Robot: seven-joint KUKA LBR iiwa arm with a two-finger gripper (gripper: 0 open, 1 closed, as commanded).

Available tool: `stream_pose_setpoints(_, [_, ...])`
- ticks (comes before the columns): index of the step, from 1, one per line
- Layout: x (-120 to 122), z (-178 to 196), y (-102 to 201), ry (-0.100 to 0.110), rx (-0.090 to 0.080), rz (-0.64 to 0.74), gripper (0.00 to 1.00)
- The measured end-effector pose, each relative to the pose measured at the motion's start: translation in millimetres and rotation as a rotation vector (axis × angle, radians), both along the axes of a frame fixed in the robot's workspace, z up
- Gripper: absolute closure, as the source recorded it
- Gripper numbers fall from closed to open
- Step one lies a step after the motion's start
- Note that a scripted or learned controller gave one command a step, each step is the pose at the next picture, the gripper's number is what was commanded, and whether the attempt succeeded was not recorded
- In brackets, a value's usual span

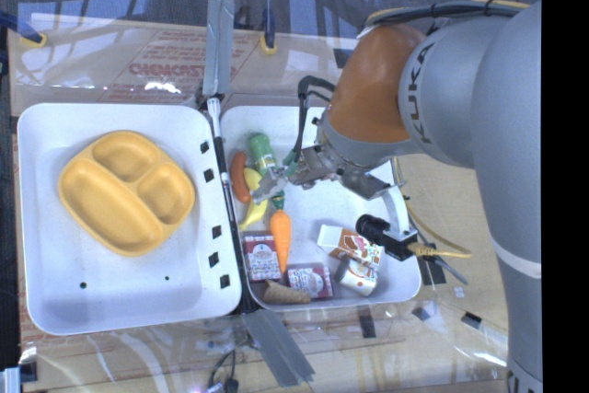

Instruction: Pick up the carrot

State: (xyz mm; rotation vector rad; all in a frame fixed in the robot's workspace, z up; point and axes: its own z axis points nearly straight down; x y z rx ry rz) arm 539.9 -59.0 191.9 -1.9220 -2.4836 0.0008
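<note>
The carrot (281, 237) is seen lying in the right bin (398, 292), near its left wall, with the leafy end pointing up toward the gripper (272, 189) and the tip toward the lower edge; it rests on the bin floor and is not held. The gripper is poised just above the carrot's green top, amid a tight cluster of toys; whether the fingers are apart or together cannot be told, since they are lost against the clutter beneath them. A banana (254, 212) lies just beside the carrot's upper end, a sausage (239, 177) and a green bottle (261, 152) sit just above, and a small red box (261, 257) touches or nearly touches the carrot's left side; a second box (310, 281) lies at its tip. The likeliest failure is judged to be a grasp closed on the wrong item, the banana or the leafy top being nearer the fingers than the orange body; a pinch on the leaves alone could slip as the arm rises. A descent at the present spot could also press neighbours aside and roll the carrot against the box; the smooth tapering body could be squeezed out sideways if it is gripped near the narrow end. The left bin (37, 198) carries a yellow tray (126, 190), well apart from all this.
</note>
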Motion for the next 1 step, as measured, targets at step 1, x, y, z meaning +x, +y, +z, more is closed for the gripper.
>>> stream_pose_setpoints(1, [-15.1,-101.6,-53.2,0.003,0.0,0.017,0.0])
